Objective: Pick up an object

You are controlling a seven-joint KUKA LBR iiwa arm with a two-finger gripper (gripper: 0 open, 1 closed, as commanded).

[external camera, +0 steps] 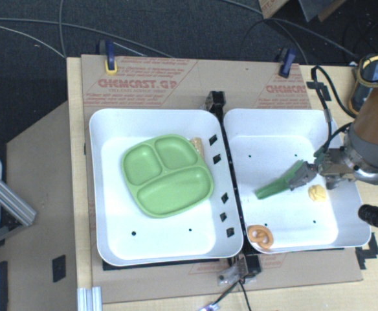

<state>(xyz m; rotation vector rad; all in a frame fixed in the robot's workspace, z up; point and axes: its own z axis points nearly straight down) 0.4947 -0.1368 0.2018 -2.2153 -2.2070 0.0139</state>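
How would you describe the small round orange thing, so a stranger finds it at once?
Look in the right bin. At its near left corner lies a pretzel-like ring. It is orange-brown and round, unlike the long green piece and the small yellow lump farther in.

Red print reading "CHEMCAST GP" stands on the brown board (176, 76) under the bins, once near its far left corner and again, partly hidden, near its far right corner. Smaller red lines beneath each are too fine to read.
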